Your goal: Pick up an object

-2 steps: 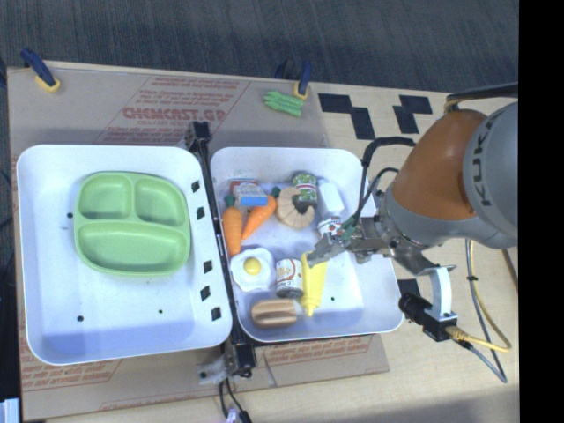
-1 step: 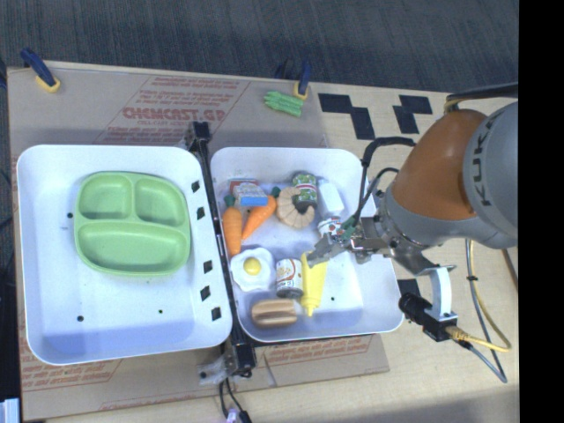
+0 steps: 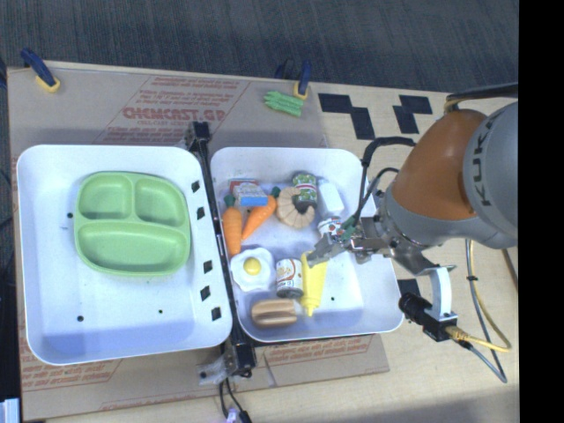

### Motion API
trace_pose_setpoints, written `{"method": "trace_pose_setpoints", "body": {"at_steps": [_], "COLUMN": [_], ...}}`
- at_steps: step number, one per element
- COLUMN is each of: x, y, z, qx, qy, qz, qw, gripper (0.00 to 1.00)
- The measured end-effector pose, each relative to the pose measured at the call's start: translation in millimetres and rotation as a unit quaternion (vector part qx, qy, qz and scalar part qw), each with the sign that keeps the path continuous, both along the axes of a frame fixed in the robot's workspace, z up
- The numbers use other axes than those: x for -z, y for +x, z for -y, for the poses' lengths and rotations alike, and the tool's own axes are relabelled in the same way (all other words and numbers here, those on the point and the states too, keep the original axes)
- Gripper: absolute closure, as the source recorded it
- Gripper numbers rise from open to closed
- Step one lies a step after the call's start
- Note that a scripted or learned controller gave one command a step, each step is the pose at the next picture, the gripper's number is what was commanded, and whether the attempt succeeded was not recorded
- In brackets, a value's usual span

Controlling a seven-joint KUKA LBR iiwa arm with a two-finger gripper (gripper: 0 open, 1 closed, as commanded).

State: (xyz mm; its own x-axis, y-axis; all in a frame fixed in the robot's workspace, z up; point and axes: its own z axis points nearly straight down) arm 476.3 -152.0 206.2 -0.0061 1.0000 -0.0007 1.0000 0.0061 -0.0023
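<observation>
The right bin holds several toy foods. Two orange carrots lie at its left, with a fried egg, a small can and a hot dog bun below them. A yellow squeeze bottle lies near the middle. A tan bagel, a green-lidded jar and a white bottle sit toward the back. My gripper hangs low over the bin's right half, just above the yellow bottle's top end. I see nothing held in it.
The left bin holds a green divided plate. A black divider runs between the bins. A green toy lies on the cardboard behind them. The arm's orange-banded wrist overhangs the right bin's edge.
</observation>
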Motion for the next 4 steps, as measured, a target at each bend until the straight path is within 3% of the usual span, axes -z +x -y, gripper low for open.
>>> {"method": "trace_pose_setpoints", "body": {"at_steps": [4], "x": [0.0], "y": [0.0], "z": [0.0], "qx": [0.0], "qy": [0.0], "qz": [0.0], "qw": [1.0], "gripper": [0.0]}}
